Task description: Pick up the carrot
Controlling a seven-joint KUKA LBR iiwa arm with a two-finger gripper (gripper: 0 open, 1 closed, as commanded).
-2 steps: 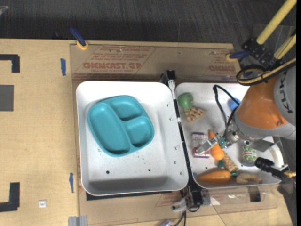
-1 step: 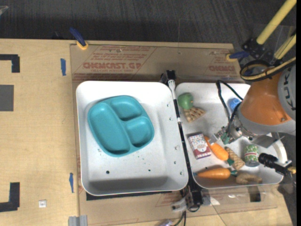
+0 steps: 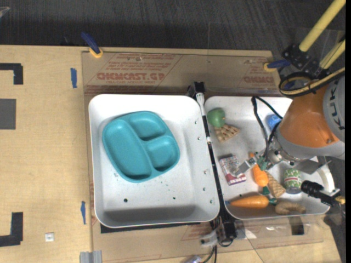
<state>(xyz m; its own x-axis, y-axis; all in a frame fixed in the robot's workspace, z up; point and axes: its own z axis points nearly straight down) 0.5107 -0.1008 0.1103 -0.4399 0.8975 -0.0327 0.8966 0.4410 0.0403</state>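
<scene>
The gripper (image 3: 265,161) is seen low over the right bin (image 3: 244,107), near the middle of its floor; whether it is open or closed cannot be told, as it is covered from above by the wrist and the orange band. Nothing can be seen held in it. A small orange toy piece (image 3: 259,175) lies just beside it, toward the near edge, with a waffle cone (image 3: 275,188) touching that piece.

The carrot (image 3: 249,202) lies flat along the near edge of the right bin, toward its left corner, apart from the gripper. A brown toy (image 3: 289,207) is seen to its right along the same edge. A green-and-white round toy (image 3: 292,178) sits near the right edge. A small printed packet (image 3: 232,168) lies near the left edge; its print is too small to be read. A green fruit (image 3: 216,116) and a waffle piece (image 3: 227,131) sit in the far left corner.

A teal divided plate (image 3: 141,144) is carried by the left bin (image 3: 148,207).

"CHEMCAST" is printed in red on the brown-papered sheet (image 3: 130,75) behind the bins. The bench (image 3: 44,163) is light wood, marked with black and blue tape. Dark floor is seen beyond its far edge.
</scene>
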